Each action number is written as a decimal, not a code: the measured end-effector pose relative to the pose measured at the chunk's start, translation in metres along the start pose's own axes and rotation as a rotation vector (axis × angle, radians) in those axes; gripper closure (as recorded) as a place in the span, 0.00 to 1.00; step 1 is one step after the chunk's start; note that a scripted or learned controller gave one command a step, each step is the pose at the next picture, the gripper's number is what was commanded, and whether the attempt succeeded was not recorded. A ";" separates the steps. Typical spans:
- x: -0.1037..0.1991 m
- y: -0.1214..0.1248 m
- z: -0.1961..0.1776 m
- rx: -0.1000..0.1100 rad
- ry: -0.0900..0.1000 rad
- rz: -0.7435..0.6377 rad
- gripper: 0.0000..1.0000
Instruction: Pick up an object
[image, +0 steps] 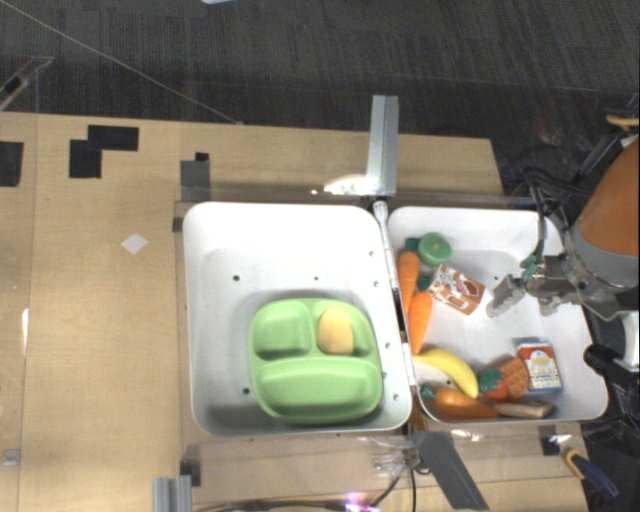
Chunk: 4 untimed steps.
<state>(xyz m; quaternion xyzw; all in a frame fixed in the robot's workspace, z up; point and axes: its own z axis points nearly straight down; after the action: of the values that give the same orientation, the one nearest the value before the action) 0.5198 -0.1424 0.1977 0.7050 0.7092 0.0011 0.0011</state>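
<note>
Gripper (505, 295) hangs at the right of the frame, over the right bin (500, 228), on an arm (612, 215) reaching in from the right edge. I cannot tell whether it is apart or together; nothing can be seen clamped in it, and it sits over bare white floor of the bin. The nearest thing is a small brown and white packet (458, 291), just to its left. Left of that, along the bin's left wall, lie two carrots (414, 300), with a green-capped bottle (434, 248) above them. Along the bottom of the bin lie a banana (450, 368), some orange and red toy food (478, 397) and a small carton (540, 364). The left bin (225, 250), in the middle of the frame, bears a green tray (300, 385) with a yellow lemon (336, 331) in its upper right compartment. As I judge it, the pick is not yet made: everything rests on a bin floor or the tray, and nothing is lifted. What is left is the whole grasp: choose a target, likely the packet as the closest, descend, close and raise it.
</note>
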 end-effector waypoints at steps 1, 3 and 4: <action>-0.039 0.059 0.040 -0.002 -0.002 -0.177 0.00; 0.036 0.125 0.094 0.010 0.000 -0.261 0.00; 0.037 0.121 0.087 0.029 0.007 -0.264 1.00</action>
<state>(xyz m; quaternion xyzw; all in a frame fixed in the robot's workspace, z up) 0.6407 -0.1042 0.1112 0.6052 0.7959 -0.0068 -0.0115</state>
